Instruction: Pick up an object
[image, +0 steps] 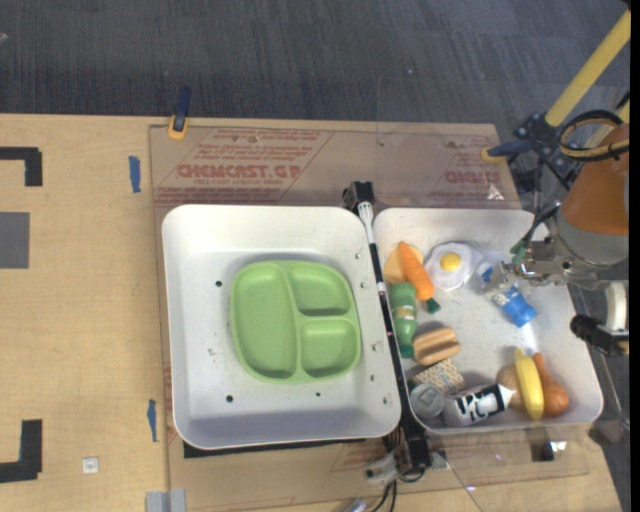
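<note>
a: where is the end effector (527, 268)?

b: at the right side of the right bin (590, 375), above a small blue-and-white piece (513, 303) near the bin's upper right. whether it is apart or together i cannot tell; the metal parts blur together at this slant, and nothing plainly sits in it.

a: what would you go for?

b: that blue piece is closest. it looks like light, hard plastic, small and smooth, so it may skid out of a pinch. i'd take it across its narrow width.

a: other options?

b: the toy burger (436, 345) lies mid-bin with some room around it; rounded, probably light, best gripped across the bun. the banana (528, 382) lies against an orange-brown fruit (553, 396), so it is crowded. the fried egg (449, 264) is flat and hard to get under.

a: and the left bin (190, 300)?

b: it holds a green divided plate (295, 320), wide and awkward to pinch.
</note>
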